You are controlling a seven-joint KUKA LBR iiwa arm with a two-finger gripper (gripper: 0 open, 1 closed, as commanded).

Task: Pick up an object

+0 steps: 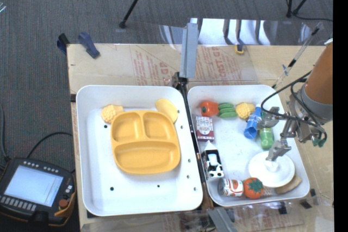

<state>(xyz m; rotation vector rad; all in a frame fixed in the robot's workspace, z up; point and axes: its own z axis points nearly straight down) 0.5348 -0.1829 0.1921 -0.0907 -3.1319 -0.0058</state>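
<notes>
Likely target: a white round plate [272, 169] lies flat in the lower right of the frame, inside the right bin [234, 89]; judged the target because the tool is directly above it.
Tool: the gripper [276, 152] is seen over the plate's upper middle, at or just above its surface. Whether it is apart, together or clamped cannot be told from this slanted view, and no object is seen held.
Step in hand: judged to be the descent or the grasp attempt itself; nothing is lifted yet.
Next move: a firm hold on the plate's thin edge would be needed, then a straight rise. A flat plate is judged hard to pinch from above.
Close neighbours: a green object [266, 138] and a blue object [253, 124] sit just above the plate, beside the arm's wrist. A tomato [253, 187] and a red-and-white can [232, 187] lie at the plate's lower left, with a tan piece [289, 186] under its lower right rim.
Possible obstruction: the green object is judged most likely to be nudged.
Further off: a red pepper [209, 108], a small corn cob [244, 111], a red carton [204, 129] and a black-and-white item [213, 163] are spread across the right bin.
Left bin: a yellow divided tray [145, 141] is held in the left bin [87, 171].
</notes>
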